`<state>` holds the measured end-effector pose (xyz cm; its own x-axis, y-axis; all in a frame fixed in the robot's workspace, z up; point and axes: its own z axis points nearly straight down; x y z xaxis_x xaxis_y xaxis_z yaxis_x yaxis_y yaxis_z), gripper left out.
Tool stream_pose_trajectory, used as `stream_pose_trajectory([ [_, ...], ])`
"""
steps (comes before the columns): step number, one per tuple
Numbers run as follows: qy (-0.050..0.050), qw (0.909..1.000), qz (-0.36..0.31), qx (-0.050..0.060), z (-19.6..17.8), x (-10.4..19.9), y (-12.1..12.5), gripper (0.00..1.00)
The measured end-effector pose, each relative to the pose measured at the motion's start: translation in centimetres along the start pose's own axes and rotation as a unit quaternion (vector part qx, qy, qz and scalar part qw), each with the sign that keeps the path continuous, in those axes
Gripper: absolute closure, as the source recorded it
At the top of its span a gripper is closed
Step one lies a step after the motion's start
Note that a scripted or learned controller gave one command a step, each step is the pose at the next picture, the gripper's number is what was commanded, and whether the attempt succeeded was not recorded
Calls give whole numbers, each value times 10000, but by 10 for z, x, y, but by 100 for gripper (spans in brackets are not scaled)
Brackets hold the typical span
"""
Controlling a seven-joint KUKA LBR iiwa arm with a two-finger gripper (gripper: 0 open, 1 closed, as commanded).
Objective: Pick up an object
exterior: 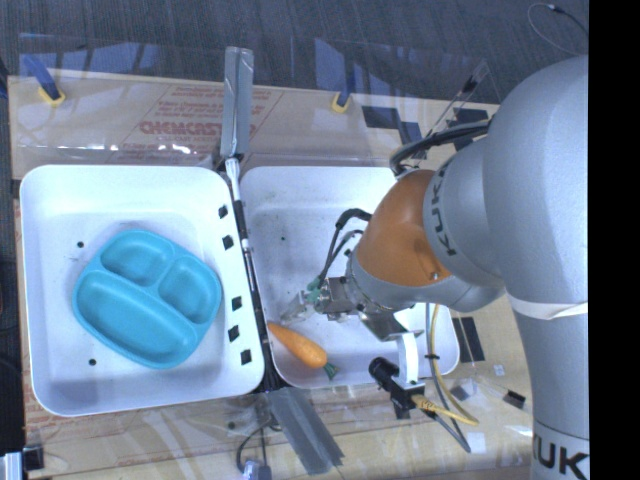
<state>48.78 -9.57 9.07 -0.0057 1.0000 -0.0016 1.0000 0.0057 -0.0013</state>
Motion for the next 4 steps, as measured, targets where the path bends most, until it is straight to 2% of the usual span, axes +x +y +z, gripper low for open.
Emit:
stream_pose_trajectory([
  [1, 12, 10000, -27, 38, -7, 0, -1, 100],
  [2, 7, 10000, -12, 18, -99, 9, 124, 100],
  [3, 10, 10000, -14, 25, -99, 9, 124, 0],
  [4, 18, 10000, 0, 40, -25, -3, 35, 0],
])
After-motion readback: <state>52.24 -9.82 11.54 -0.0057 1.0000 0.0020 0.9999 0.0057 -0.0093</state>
